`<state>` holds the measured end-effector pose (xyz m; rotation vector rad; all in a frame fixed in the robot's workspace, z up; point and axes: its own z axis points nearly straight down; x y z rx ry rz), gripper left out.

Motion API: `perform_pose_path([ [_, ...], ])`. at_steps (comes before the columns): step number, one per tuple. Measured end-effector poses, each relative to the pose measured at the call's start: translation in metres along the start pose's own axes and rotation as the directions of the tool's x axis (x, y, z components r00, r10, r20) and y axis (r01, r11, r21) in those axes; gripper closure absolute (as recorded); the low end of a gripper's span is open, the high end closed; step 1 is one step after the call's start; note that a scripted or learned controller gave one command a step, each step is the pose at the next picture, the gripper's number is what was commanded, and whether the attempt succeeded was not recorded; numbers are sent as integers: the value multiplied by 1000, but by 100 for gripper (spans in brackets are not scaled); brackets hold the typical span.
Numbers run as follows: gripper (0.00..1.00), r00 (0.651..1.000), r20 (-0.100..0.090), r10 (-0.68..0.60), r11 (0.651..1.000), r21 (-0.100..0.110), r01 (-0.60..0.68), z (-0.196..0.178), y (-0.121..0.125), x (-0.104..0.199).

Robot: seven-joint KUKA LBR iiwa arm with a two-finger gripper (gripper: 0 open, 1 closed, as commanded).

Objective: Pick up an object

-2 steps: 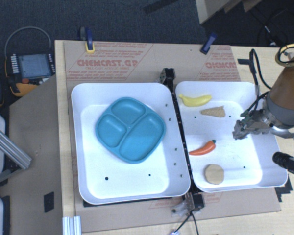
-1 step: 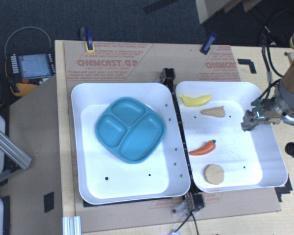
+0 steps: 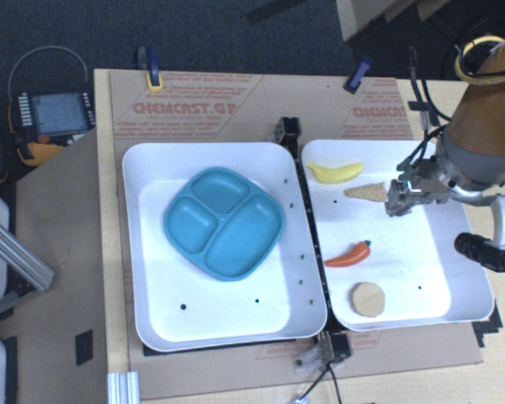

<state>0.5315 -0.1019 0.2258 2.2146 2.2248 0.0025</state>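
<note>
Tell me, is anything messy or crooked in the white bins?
Just one thing: the blue divided plate in the left bin sits turned at a slant to the bin's walls. In the right bin, the banana, cone, chili pepper and round cookie lie apart, nothing spilled or broken.

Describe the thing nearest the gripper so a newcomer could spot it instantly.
Look in the right-hand white bin, at its far end just below the yellow banana. There lies a tan waffle cone, right beside the gripper. Unlike the round biscuit and red-orange pepper, it is pointed and beige.
</note>
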Motion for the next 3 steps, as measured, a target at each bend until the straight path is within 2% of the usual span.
perform_pose_path([
  [2,100,1000,-1,-1,1000,1,1,10,36,116],
  [3,100,1000,-2,-1,1000,-2,1,-2,61,168],
])
